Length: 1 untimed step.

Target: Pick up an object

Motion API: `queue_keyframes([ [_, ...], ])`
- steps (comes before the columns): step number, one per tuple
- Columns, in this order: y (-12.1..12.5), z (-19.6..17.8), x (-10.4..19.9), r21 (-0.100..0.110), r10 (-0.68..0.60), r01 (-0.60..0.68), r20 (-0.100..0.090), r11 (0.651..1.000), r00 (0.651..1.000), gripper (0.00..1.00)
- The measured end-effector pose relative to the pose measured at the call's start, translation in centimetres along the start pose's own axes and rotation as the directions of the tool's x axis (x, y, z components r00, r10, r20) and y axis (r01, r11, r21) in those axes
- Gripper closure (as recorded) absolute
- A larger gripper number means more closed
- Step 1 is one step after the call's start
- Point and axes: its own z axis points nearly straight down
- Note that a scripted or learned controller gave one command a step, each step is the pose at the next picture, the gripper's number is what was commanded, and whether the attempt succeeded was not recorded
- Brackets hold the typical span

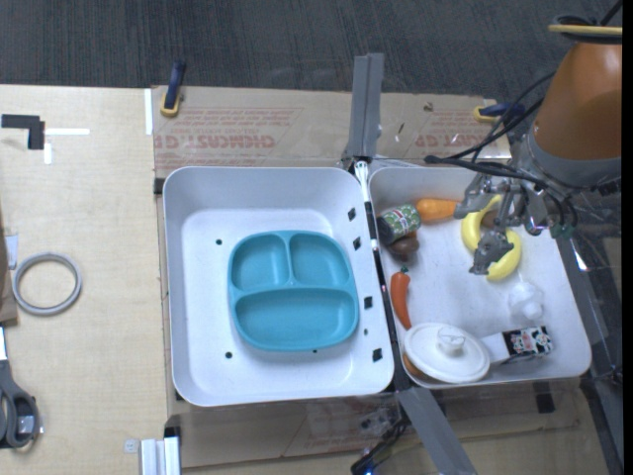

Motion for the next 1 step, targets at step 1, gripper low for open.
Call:
queue_keyframes([
  [1,-2.31,11.31,-5.60,0.001,0.018,-0.018,0.004,1.000,1.000,0.00],
])
